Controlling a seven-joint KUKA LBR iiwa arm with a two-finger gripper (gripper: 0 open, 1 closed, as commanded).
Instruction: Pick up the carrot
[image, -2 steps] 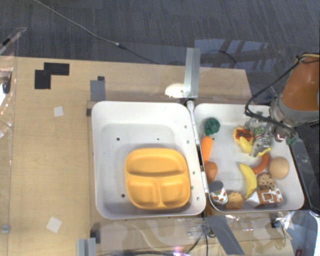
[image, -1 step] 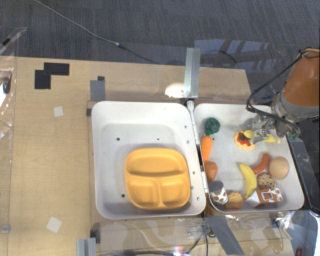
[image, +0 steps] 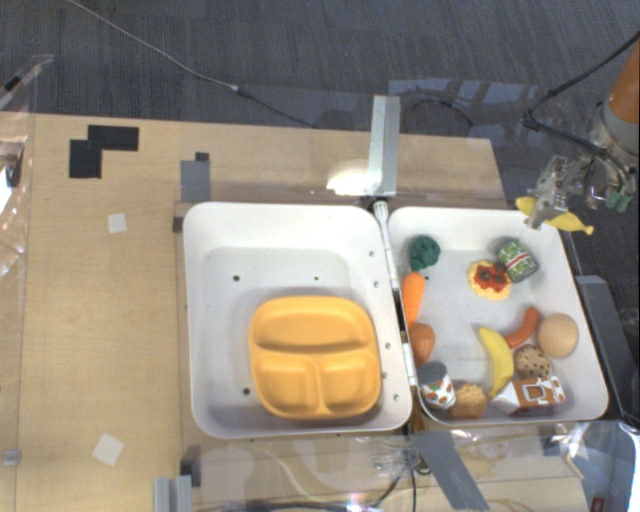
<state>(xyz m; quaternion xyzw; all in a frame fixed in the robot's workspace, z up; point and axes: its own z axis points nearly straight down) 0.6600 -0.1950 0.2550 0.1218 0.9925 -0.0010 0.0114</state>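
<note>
Pincer (image: 556, 200) at bin's 1 o'clock corner seems to grip a small yellow piece; opening unclear. Orange tapered plastic carrot (image: 412, 297) lies toward 8 o'clock, against right white bin's (image: 590, 330) left wall, long axis 12-to-6.

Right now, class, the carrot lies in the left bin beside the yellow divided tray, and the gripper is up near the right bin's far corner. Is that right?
Not quite. The camera view shows the carrot in the right bin, against its left wall; the yellow divided tray sits by itself in the left bin. The gripper is indeed near the right bin's far corner.
</note>
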